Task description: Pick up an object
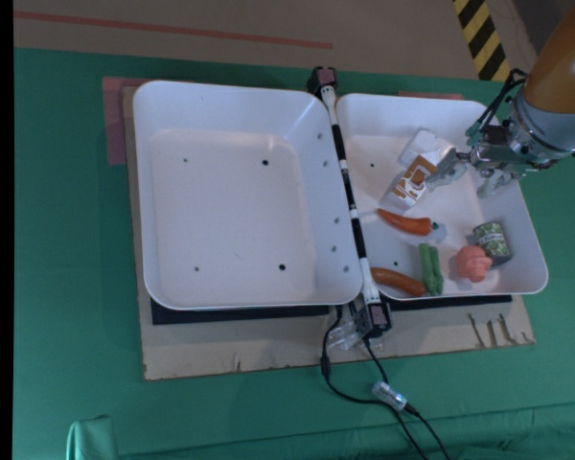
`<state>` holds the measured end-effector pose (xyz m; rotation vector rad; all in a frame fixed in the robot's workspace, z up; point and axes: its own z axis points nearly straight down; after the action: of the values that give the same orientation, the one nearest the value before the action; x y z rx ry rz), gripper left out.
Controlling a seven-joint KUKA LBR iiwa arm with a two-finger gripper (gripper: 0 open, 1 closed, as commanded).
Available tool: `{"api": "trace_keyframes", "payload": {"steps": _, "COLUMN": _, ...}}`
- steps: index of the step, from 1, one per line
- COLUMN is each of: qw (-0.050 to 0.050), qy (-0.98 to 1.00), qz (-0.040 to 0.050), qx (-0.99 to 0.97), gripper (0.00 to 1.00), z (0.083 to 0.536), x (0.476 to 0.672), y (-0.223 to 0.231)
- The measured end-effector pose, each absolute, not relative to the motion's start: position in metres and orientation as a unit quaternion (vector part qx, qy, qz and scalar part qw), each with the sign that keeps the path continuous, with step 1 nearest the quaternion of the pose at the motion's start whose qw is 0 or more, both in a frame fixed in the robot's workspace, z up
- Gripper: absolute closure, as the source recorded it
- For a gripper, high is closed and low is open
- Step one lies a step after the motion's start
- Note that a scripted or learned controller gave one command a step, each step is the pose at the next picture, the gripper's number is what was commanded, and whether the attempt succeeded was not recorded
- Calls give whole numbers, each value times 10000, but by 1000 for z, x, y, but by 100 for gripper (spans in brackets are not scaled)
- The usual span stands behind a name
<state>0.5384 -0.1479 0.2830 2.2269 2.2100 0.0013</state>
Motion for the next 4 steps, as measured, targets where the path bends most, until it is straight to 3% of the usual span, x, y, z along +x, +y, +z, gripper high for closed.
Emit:
{"api": "trace_keyframes", "payload": {"steps": 1, "qw": 57, "qy": 7050, "qz": 22, "qx": 7092, "gripper": 0, "z": 191, "x": 562, "y": -113}}
{"api": "trace_keyframes", "payload": {"steps": 2, "qw": 129, "qy": 7000, "qz": 37, "qx": 7140, "gripper": 0, "z": 198, "x": 560, "y": -122}}
{"api": "trace_keyframes", "payload": {"steps": 3, "qw": 127, "qy": 7042, "qz": 55, "qx": 7099, "gripper": 0, "z": 188, "x": 503, "y": -126}}
{"api": "trace_keyframes", "payload": {"steps": 4, "qw": 199, "qy": 7007, "qz": 65, "qx": 7131, "gripper": 100, "z": 202, "x": 504, "y": -131}}
